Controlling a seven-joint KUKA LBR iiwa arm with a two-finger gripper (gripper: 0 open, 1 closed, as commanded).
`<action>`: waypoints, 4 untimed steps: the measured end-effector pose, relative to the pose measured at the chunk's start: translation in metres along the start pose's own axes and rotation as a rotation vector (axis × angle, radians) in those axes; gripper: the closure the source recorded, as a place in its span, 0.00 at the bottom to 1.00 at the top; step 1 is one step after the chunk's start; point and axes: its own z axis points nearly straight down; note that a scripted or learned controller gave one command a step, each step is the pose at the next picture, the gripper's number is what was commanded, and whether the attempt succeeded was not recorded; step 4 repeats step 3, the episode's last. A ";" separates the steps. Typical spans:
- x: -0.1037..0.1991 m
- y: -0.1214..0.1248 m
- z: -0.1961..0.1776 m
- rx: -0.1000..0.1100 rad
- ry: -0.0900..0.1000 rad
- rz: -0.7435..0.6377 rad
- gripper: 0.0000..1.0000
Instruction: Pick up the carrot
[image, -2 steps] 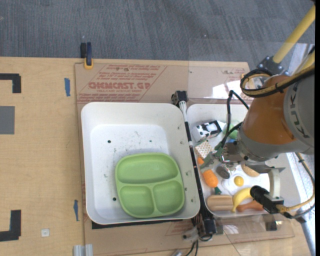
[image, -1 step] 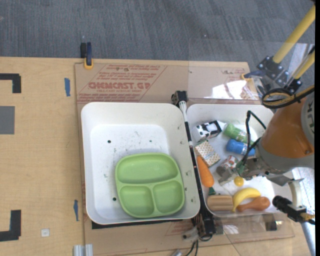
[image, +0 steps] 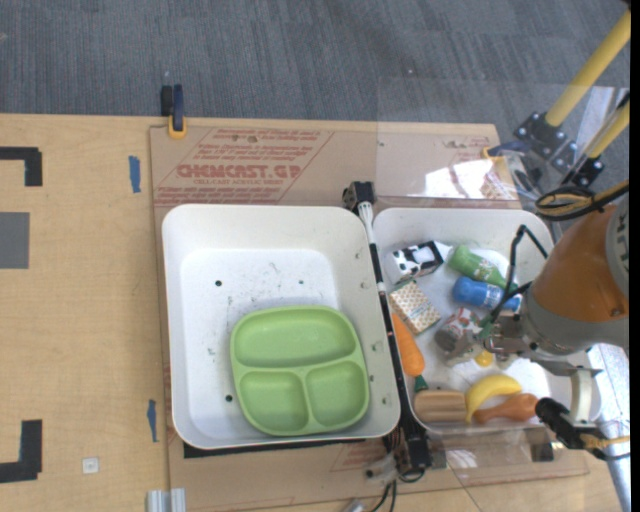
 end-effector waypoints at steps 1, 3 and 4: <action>-0.003 0.002 -0.010 -0.008 -0.009 0.000 1.00; 0.072 0.045 -0.097 -0.002 -0.004 0.080 0.00; 0.072 0.045 -0.097 -0.002 -0.004 0.080 0.00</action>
